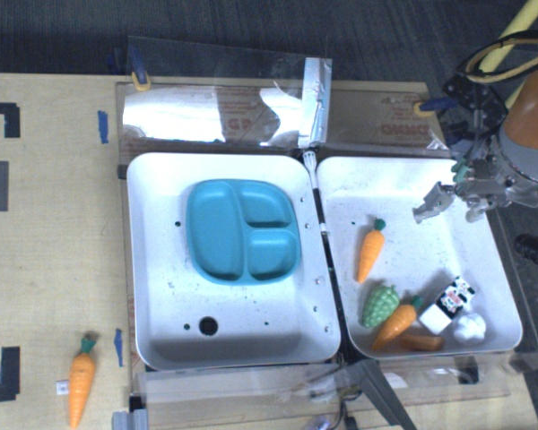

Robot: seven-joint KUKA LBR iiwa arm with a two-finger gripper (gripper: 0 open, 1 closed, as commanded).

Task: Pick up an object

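The fingers (453, 195) are spread and grasp nothing; they hang over the right bin (341, 240) near its far right corner, with bare floor beneath them. The nearest thing to pick is the lone carrot (369, 251), which lies toward the bin's left wall, well apart from the fingers and nearer the front than they are. The rest sit crowded at the front edge: a green toy (379, 305), a second carrot (396, 322) touching it, and a black-and-white toy (450, 305) beside a pale lump (470, 329). The likeliest failure, I judge, is closing on bare floor (a straight descent from here meets nothing). A reach into the front cluster risks nudging neighbours or pinching two at once.
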